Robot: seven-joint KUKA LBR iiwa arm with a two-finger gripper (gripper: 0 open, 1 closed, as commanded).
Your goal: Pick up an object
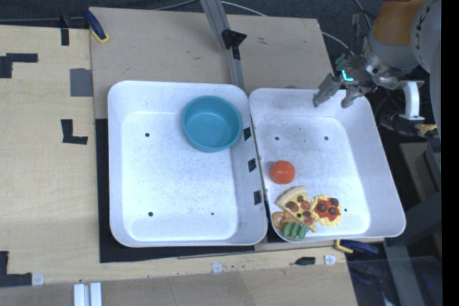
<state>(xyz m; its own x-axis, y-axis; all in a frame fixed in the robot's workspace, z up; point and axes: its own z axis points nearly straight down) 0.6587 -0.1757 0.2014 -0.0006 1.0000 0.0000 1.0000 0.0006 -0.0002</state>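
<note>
The claw (336, 96) is hovering with fingers spread and nothing between them over the right bin's (373, 154) far edge. A ball (282, 171) and pizza slices (310, 210) are lying near its front; a bowl (211, 123) is sitting in the left bin (136, 175).

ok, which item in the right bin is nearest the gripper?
The orange ball. It lies alone mid-bin, closer to the gripper than the pizza slice, the yellow piece or the green piece at the front edge.

A single fixed camera looks down at a slant from above the bench (43, 154), taking in both white bins (179, 218) whole, with the arm (401, 18) entering at right.
</note>
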